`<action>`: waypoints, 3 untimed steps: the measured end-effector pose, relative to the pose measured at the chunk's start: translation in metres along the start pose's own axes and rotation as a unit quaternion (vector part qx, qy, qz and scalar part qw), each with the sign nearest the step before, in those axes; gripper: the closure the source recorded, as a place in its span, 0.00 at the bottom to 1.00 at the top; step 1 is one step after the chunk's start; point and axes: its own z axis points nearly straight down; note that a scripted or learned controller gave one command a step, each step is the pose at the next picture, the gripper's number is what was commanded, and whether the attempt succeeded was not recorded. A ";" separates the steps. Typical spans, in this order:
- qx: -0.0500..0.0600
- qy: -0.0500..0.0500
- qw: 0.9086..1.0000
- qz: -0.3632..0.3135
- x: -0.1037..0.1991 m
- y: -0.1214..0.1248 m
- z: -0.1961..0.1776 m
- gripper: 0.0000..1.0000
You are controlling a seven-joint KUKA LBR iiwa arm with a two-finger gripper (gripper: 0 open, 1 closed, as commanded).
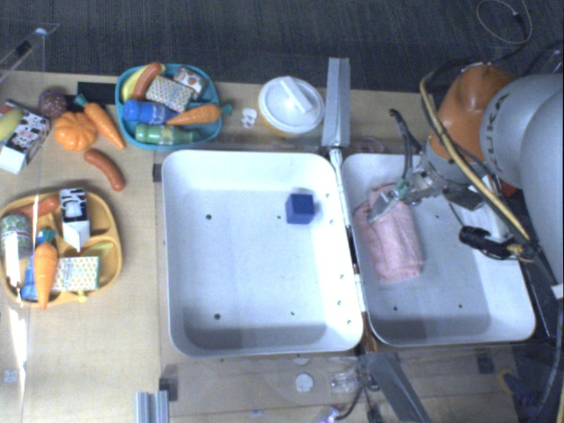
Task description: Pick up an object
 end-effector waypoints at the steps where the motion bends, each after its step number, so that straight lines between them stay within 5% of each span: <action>1: 0.000 0.000 1.000 -0.009 0.002 0.014 0.000 0.00; 2: 0.003 0.001 0.995 -0.097 0.003 0.025 -0.009 0.00; 3: 0.001 0.000 0.995 -0.099 0.004 0.028 -0.019 1.00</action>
